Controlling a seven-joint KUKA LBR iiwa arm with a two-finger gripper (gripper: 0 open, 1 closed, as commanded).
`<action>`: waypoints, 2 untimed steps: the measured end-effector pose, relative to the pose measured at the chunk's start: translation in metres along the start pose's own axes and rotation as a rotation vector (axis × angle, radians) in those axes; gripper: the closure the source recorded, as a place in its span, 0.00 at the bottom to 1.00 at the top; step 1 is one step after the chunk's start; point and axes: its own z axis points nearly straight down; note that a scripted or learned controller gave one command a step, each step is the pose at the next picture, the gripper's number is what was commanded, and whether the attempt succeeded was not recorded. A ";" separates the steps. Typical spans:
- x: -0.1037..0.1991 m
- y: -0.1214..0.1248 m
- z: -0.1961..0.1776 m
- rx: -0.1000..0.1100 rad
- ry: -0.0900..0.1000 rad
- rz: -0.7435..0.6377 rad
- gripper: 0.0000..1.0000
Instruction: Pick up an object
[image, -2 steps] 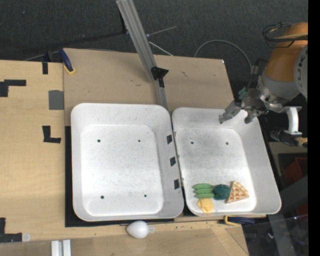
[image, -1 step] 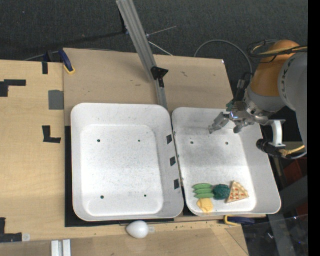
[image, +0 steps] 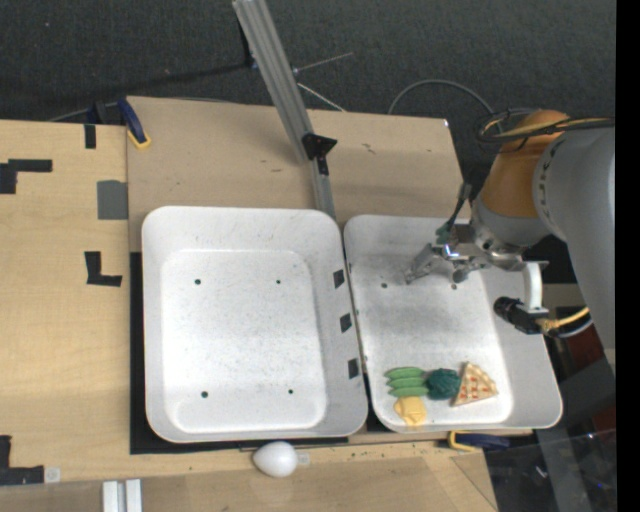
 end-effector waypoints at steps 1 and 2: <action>0.000 0.001 -0.014 -0.004 0.000 -0.001 1.00; 0.001 0.005 -0.057 -0.010 -0.001 0.001 1.00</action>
